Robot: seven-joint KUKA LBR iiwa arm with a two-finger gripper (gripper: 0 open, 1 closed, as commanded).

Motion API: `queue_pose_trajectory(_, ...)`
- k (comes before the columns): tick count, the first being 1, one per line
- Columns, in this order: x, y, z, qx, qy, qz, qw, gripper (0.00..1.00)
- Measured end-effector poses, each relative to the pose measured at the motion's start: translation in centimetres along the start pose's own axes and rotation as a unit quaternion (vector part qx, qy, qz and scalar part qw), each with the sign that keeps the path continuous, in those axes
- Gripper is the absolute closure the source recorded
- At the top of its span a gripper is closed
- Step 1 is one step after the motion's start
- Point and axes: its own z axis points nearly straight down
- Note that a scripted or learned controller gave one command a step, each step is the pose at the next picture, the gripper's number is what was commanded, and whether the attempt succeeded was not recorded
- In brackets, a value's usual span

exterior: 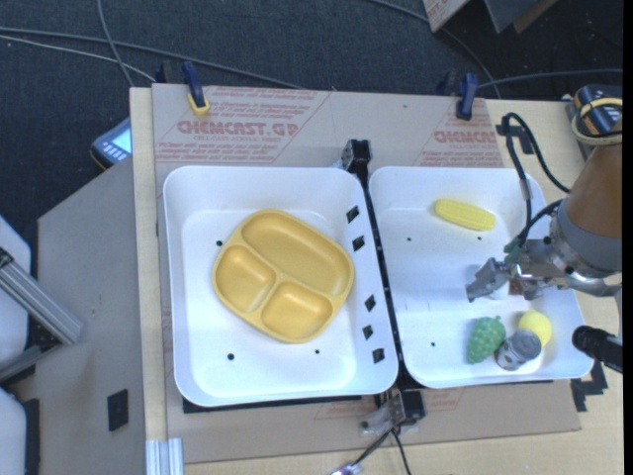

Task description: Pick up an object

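Near right corner, right bin (415, 359): three small things lie close together. A green bumpy piece like a bunch of grapes (485, 338) is the leftmost. A small grey round object (520, 348) lies just right of it, touching or almost touching. A yellow ball-like piece (535, 325) sits just beyond the grey one.
Gripper (487, 280): over the right bin's middle right, just beyond the three small things and apart from them. It points left. Its grey fingertips look close together, and nothing shows between them; whether they are fully closed I cannot tell.
Arm (593, 221): comes in from the right edge, its grey wrist and orange-brown band above the right bin's right rim. Black cables loop beside it.
Left bin (183, 295): holds a yellow divided plate (284, 274) with three compartments, lying flat near the middle, turned at a slant to the bin's sides.
Between the bins: a black strip of clips runs near to far along the shared rims.
Far part, right bin: a yellow corn cob (465, 214) lies on its side, well apart from the gripper and from the near group.
Far edge of the bench: a board (247, 127) printed with red lettering lies under both bins, held by two blue clamps.
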Motion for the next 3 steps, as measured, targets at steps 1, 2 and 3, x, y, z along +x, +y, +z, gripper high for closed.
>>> queue_pose_trajectory(1,0.0,0.3,-0.5,-0.005,-0.001,-0.002,1.0000,0.00)
queue_pose_trajectory(2,-0.4,0.6,5.7,-0.003,0.000,-0.001,1.0000,0.00)
queue_pose_trajectory(3,-0.3,0.5,11.1,-0.003,0.000,-0.001,1.0000,0.00)
